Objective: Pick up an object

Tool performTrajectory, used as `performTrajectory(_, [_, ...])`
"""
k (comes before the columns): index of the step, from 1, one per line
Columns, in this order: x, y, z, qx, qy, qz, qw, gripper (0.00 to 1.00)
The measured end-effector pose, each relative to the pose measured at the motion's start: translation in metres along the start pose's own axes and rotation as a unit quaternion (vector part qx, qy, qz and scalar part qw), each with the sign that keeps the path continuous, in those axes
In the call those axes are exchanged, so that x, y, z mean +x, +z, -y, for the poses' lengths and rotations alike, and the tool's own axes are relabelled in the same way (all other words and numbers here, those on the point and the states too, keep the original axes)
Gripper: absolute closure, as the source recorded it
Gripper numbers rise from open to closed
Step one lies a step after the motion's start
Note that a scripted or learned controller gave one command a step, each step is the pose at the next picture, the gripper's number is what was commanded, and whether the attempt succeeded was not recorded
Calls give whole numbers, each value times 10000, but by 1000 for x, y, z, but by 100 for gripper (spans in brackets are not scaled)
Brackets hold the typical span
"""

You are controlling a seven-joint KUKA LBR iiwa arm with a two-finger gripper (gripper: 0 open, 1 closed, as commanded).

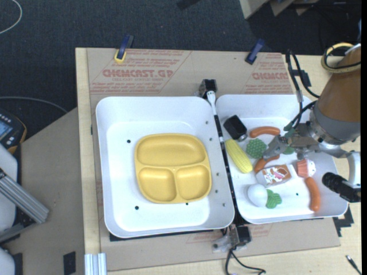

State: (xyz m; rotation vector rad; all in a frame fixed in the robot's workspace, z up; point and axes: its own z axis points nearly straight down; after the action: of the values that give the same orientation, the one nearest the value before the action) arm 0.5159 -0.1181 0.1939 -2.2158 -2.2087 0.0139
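Observation:
My gripper hangs low over the middle of the right bin, reaching in from the right. It is right beside a green broccoli piece and just below an orange sausage. Under it lie a second orange sausage and a red-and-white packet. A yellow corn cob and a black block lie to its left. I see nothing lifted by the gripper.
The right bin also holds a white egg, a small green piece, a third sausage and a red-and-white item. A yellow divided plate sits in the left bin. The bins' shared wall runs between them.

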Motion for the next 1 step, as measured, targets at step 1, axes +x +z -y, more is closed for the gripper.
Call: performTrajectory(1, [0, -7, -3, -72, -17, 11, 10000, 0])
